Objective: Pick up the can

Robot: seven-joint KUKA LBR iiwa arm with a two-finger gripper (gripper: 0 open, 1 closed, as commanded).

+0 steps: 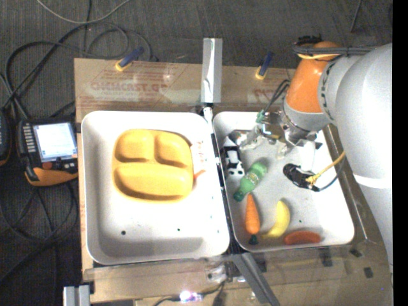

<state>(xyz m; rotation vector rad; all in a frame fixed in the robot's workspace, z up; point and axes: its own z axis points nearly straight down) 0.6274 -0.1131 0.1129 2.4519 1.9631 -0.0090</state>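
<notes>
Grey metal glints near the far-left corner of the right shallow white bin [322, 212]. I judge this small silvery cylinder to be the can [238, 136], though it is too blurred to be sure. It lies on the bin floor, not lifted. The two-finger gripper [275, 132] is low over the far edge, just beside the can. Whether its jaws are spread or pressed together cannot be told. The green plastic bottle [250, 179] lies nearer the middle. Approach looks done; grasp and lift remain.
</notes>
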